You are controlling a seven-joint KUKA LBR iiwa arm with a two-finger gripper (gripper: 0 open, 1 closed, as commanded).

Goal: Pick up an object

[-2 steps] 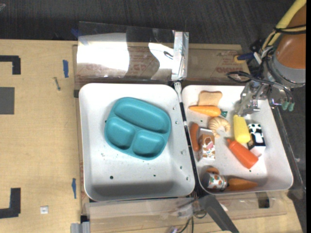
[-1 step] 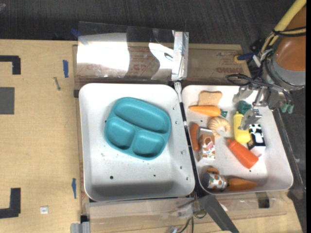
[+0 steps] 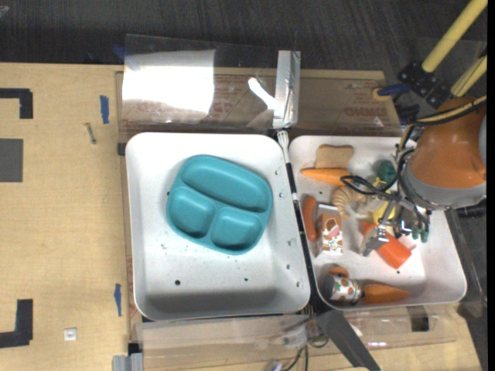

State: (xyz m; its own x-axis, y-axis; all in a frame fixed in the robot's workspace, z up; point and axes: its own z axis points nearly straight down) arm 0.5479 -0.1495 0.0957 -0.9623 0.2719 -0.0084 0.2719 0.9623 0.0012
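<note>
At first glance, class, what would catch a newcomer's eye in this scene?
A teal plastic divided plate lies alone in the left white bin. The right white bin is crowded with small toy foods, among them an orange carrot. The grey arm's orange band looms over that bin's right side.

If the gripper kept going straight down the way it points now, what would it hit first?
Most likely the orange block-shaped toy lying right under the gripper in the right white bin, though depth is hard to judge from this slanted view.

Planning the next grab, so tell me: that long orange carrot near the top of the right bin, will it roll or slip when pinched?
The carrot looks tapered and round, so probably rolls. Its smooth surface may slip. It seems rigid.
</note>
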